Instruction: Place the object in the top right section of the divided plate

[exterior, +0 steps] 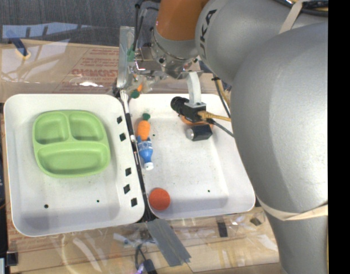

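**Waiting on the pick, nothing on the plate yet**

So the green divided plate (72, 143) sits in the left bin (26, 210), and its top right section (86, 125) has nothing in it. All 3 candidates are in the right bin (209, 170): toy carrot (143, 128) and blue bottle-ish thing (145, 153) along its left wall, orange ball (159, 198) by the front corner. Meanwhile the gripper (132, 80) hovers at the back edge between the 2 bins, can't tell if it's open or closed. I'd say pick, carry and drop are all left to do

The smooth grey arm (283, 107) bears black lettering (208, 26). A glossy orange band (183, 10) rings it above the metal wrist (172, 59).
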Motion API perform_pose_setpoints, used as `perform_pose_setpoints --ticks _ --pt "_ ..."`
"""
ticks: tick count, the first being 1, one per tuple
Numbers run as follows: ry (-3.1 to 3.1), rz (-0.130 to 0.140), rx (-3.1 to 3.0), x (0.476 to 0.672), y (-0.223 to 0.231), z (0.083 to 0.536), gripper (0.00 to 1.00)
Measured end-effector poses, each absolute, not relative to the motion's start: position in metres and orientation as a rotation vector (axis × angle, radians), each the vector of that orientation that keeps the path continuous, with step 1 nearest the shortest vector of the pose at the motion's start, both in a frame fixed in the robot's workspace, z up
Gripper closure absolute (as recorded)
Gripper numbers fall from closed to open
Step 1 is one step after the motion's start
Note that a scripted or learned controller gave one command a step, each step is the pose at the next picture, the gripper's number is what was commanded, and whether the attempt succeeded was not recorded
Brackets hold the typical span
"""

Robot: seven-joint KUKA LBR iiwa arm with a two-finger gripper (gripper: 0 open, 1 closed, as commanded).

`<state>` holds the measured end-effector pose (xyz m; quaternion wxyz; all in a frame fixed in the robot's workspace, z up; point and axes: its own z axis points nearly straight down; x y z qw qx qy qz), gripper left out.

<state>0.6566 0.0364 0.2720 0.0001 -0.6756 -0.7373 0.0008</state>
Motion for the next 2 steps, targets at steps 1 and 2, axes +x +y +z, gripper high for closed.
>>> perform_pose_setpoints --ticks 1,2 --pt "-2.175 0.01 -2.26 0.633 0.1202 0.1952 1.0" --pt "-2.176 0.007 -2.261 0.6336 0.1198 0.1963 0.0"
